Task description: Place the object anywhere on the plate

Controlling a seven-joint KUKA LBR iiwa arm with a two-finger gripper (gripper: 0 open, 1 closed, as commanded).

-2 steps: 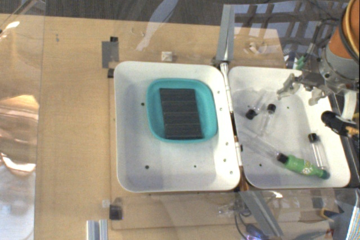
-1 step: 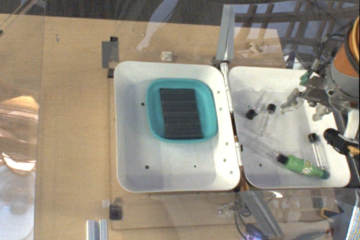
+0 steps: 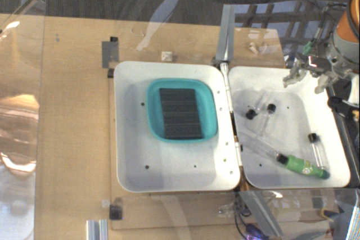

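Hovering over the right bin's [image 3: 337,137] upper right corner: gripper [image 3: 307,78], fingers spread, clasping nothing. Lying in that bin: green bottle [image 3: 302,166] near the lower right, apart from the gripper; clear tubes with black caps [image 3: 260,108] left of centre and another clear tube [image 3: 316,150] just above the bottle. Resting in the left bin [image 3: 130,166]: teal plate [image 3: 209,115] bearing a dark ridged pad [image 3: 180,113]. Standing between the bins: grey divider post [image 3: 226,36].

No readable text, label, brand, number or sign anywhere. Pale specks on the green plastic bottle [image 3: 302,166], lying right of the teal square plate [image 3: 209,115], too small and blurred to make out as lettering.
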